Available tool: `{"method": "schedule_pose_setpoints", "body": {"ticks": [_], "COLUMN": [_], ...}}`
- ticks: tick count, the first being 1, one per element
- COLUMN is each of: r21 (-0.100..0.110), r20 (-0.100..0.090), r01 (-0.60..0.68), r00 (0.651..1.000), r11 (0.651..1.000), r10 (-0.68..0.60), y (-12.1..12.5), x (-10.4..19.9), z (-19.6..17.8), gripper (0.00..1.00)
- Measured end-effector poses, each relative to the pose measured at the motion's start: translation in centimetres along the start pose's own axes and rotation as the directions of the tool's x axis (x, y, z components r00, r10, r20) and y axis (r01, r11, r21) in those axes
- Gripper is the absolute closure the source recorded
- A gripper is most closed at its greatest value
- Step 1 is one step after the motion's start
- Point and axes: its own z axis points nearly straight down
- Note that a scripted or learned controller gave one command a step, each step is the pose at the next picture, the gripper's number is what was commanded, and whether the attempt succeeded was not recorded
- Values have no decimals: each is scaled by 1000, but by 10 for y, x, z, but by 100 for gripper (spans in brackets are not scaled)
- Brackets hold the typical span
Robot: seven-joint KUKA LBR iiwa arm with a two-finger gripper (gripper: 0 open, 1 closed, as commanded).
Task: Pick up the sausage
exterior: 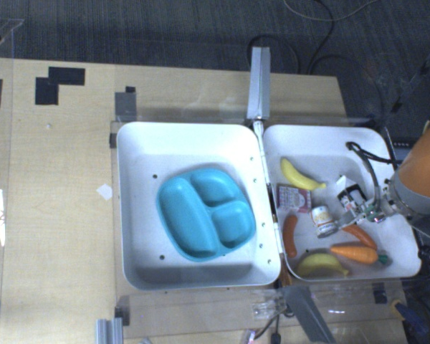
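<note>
You will find the sausage in the right bin, lying lengthwise close along that bin's left wall, near the front left corner. It lies just below a small pink packet and just left of a yellowish fruit that lies against the front wall. Note the crowding in the front half of this bin: a carrot lies right of the sausage, a second carrot lies above it at a slant, and a small jar lies between the sausage and the gripper. A banana lies farther back, near the left wall. The back right part of the bin floor is bare. The gripper sits low over the bin's centre right, just beside the jar and the upper carrot and apart from the sausage; you cannot tell how its jaws stand. The arm enters over the bin's right wall. The left bin holds a blue divided tray, set at a slant near its centre, with bare floor on all sides of it.
</note>
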Motion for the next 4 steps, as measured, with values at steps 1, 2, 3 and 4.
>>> {"method": "schedule_pose_setpoints", "body": {"ticks": [1, 2, 3, 4], "r21": [0, 0, 36, -5], "r20": [0, -10, -41, -8], "r01": [0, 11, -38, -69], "r00": [1000, 1000, 998, 998], "r11": [1000, 1000, 999, 998], "r10": [0, -11, 40, 69], "y": [0, -1, 50, 1], "x": [0, -5, -8, -7], "z": [0, 0, -15, 0], "gripper": [0, 0, 0, 0]}}
